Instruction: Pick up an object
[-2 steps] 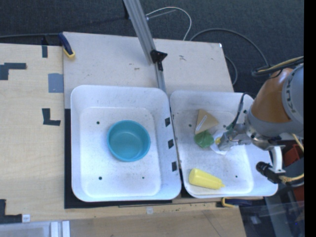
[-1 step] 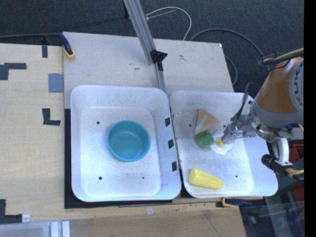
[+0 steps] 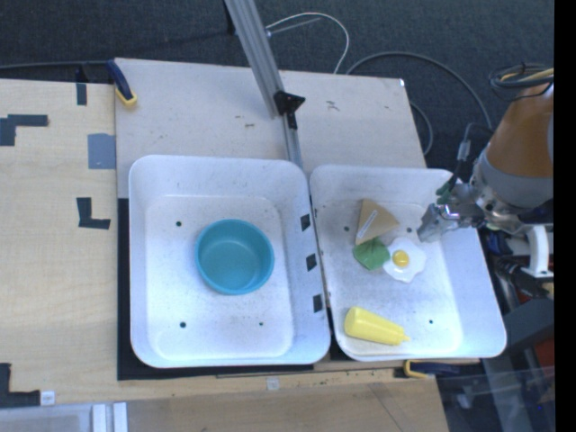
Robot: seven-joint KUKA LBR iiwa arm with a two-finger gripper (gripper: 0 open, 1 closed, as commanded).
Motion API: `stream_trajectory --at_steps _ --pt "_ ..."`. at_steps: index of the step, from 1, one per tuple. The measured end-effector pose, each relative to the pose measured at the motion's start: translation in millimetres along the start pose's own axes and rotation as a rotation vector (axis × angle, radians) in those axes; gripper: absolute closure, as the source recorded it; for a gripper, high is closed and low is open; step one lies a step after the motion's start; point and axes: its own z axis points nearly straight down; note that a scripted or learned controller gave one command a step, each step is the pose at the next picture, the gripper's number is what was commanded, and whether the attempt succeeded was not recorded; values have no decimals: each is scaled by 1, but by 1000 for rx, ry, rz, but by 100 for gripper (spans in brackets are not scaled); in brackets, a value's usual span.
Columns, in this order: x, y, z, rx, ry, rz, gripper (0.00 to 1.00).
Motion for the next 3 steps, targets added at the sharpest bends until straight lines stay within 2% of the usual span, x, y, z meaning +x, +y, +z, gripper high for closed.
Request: stream_trajectory --at_steps 1,2,3 --pt "1 1 -13 4 2 0 100" --pt "55 3 -24 5 4 -5 100" --pt "102 8 -16 7 3 -4 100"
